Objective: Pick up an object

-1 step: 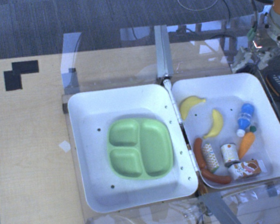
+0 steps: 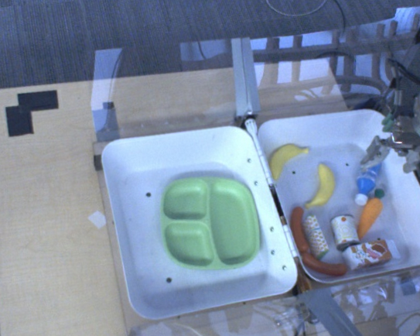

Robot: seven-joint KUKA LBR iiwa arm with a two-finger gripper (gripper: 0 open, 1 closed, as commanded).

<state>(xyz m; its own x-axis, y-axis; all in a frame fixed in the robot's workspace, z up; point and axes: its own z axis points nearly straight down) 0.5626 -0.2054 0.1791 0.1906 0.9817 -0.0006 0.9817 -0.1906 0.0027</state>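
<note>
The right bin [image 2: 390, 117] holds several small items: a yellow banana [image 2: 322, 184], a second yellow piece [image 2: 287, 158], a long red sausage [image 2: 307, 254], a small can [image 2: 344, 229], an orange carrot [image 2: 370, 215], a red and white carton [image 2: 367, 254] and a small blue bottle [image 2: 367, 181]. My gripper [image 2: 390, 155] hangs at the bin's right side, just above and right of the blue bottle. Its fingers are spread open, and nothing sits between them.
In the left bin [image 2: 125, 176] lies a green divided plate [image 2: 209, 222]. A metal post [image 2: 242, 80] stands behind the wall between the bins. Cables and dark frame parts [image 2: 350, 56] crowd the back right, near the arm.
</note>
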